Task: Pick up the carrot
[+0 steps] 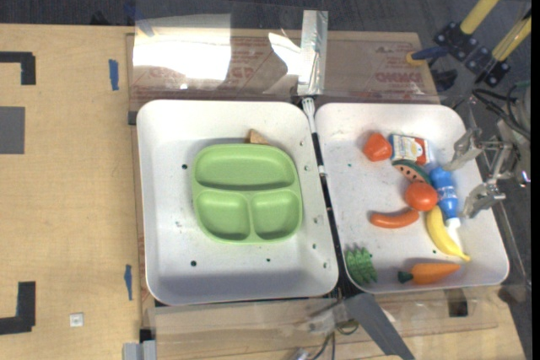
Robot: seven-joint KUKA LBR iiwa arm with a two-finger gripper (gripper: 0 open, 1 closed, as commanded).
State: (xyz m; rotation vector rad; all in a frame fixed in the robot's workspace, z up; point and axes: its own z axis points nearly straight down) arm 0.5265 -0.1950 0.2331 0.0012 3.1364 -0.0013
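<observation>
- Carrot (430, 271) is lying flat along the near wall of the right bin (488, 276), closer to the camera than the gripper (475, 174) and clear of it; its green end is pointing toward the view's left.
- Green leafy toy (363, 265) is sitting in the same bin's near corner, beyond the carrot as seen from the gripper.
- Gripper is hovering over the right bin's outer rim, with its fingers standing spread and nothing sitting between them.
- Banana (443, 233) is lying between the gripper and the carrot, close to the carrot.
- Blue bottle (445, 190) is lying just beside the gripper, on its inboard side, touching the banana's top.
- Orange ball (420, 196), red sausage (394, 219), small carton (411, 150) and red pepper (377, 147) are sitting further inboard of the gripper.
- Left bin (160, 206) is holding a green divided plate (247, 191), well apart from the gripper.
</observation>
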